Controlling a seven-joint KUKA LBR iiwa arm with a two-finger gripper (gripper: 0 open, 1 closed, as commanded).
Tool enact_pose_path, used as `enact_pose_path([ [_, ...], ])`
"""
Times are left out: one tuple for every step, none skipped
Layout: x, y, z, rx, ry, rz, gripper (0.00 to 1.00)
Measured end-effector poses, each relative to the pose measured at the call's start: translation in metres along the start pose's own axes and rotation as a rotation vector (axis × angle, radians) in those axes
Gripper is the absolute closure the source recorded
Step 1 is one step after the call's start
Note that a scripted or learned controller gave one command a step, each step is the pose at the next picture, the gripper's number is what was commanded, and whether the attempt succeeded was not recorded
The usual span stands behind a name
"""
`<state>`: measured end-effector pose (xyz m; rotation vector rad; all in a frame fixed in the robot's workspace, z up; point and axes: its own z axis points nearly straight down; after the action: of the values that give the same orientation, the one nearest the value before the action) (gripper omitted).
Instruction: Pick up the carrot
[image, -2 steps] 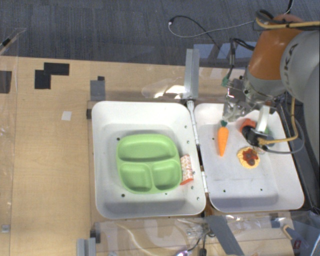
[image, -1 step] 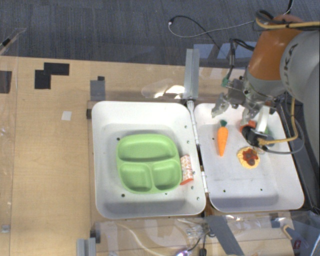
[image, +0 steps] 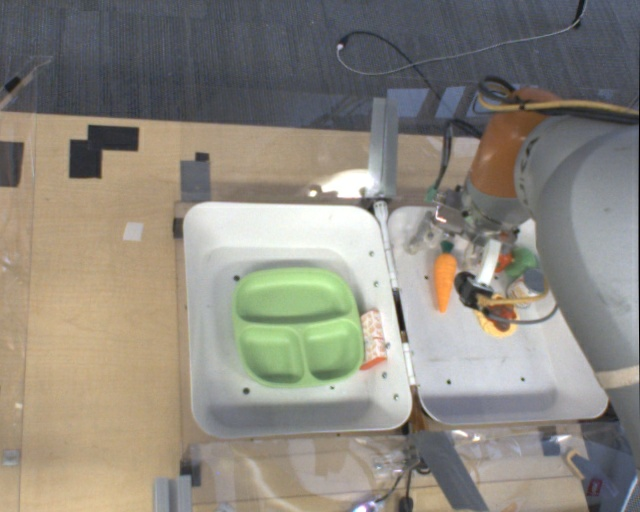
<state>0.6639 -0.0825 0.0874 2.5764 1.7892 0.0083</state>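
The carrot (image: 442, 282) lies loose on the floor of the right bin (image: 500, 385), near the wall it shares with the left bin (image: 290, 415), so my pick is not yet made. My gripper (image: 478, 262) hangs just beside it; whether my jaws are parted or closed I cannot tell. A green divided tray (image: 297, 325) rests in the left bin. The bins sit on a pale wooden bench (image: 90, 330), with dark carpet (image: 200, 50) behind.

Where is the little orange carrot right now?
The small orange carrot lies in the right white bin, near its upper left, just left of the gripper and other small items.
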Motion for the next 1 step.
enact_pose_path([
  [0.003,0.0021,-0.0139,-0.007,0.003,-0.007,1.0],
])
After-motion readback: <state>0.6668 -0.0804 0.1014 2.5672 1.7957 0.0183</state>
